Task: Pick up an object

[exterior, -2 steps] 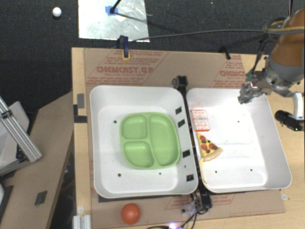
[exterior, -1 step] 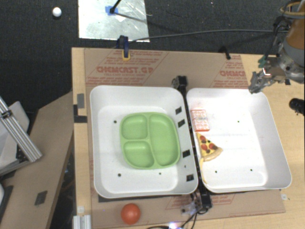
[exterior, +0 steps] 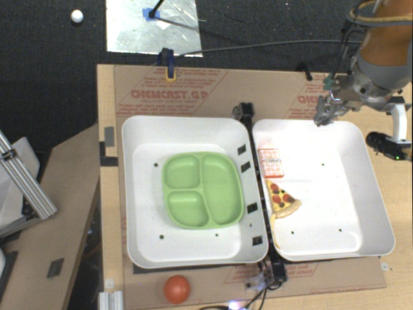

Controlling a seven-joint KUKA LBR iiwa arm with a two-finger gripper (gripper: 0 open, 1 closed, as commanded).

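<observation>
Two candidates lie left in the right white bin [exterior: 361,192]: toy pizza slice [exterior: 282,200], red-printed packet [exterior: 271,163]. Your gripper [exterior: 322,116] hovers far; finger state unclear. Approach step; next, descend near-left.

1. The two white bins [exterior: 310,247] look like smooth moulded plastic with a soft sheen.
2. The green divided plate [exterior: 202,190] appears as matt plastic, smooth.
3. The worktop [exterior: 174,89] is bare brown board, flat and dull, printed with red lettering.
4. The silver sheet [exterior: 151,18] behind it is shiny, crinkled foil or metal.
5. The arm [exterior: 387,37] shows a glossy orange shell above grey metal parts.
6. The pizza slice toy [exterior: 282,201] looks matt.
7. The orange ball [exterior: 176,289] has a slight gloss.
</observation>
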